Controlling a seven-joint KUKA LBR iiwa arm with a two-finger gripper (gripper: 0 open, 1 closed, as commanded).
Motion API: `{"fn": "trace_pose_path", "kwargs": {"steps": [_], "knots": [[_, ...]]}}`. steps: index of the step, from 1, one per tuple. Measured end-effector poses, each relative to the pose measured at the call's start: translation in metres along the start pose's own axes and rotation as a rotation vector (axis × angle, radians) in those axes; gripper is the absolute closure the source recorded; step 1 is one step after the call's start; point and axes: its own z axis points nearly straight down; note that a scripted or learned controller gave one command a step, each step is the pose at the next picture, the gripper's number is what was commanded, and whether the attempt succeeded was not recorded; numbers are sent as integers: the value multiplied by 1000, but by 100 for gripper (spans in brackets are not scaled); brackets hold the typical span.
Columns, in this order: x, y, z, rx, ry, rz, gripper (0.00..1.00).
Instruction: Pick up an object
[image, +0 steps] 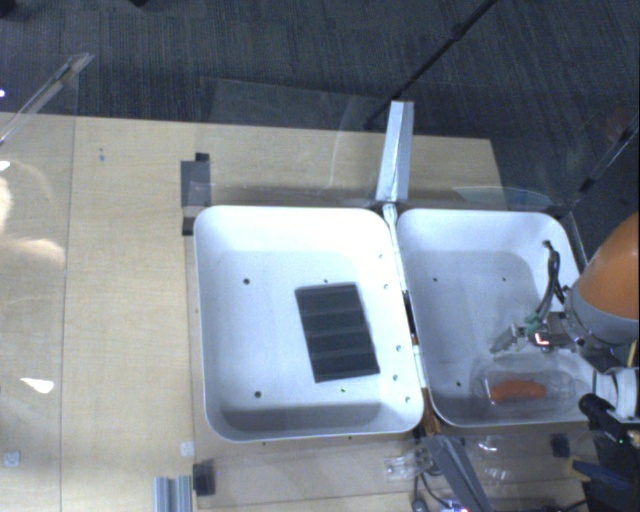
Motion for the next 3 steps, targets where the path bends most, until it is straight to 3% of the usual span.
{"fn": "trace_pose_path", "kwargs": {"steps": [1,2,3], "knots": [[92,69,1,0,6,13,0],[115,146,3,4,3,53,0],[75,118,-136,3,1,78,0]]}}
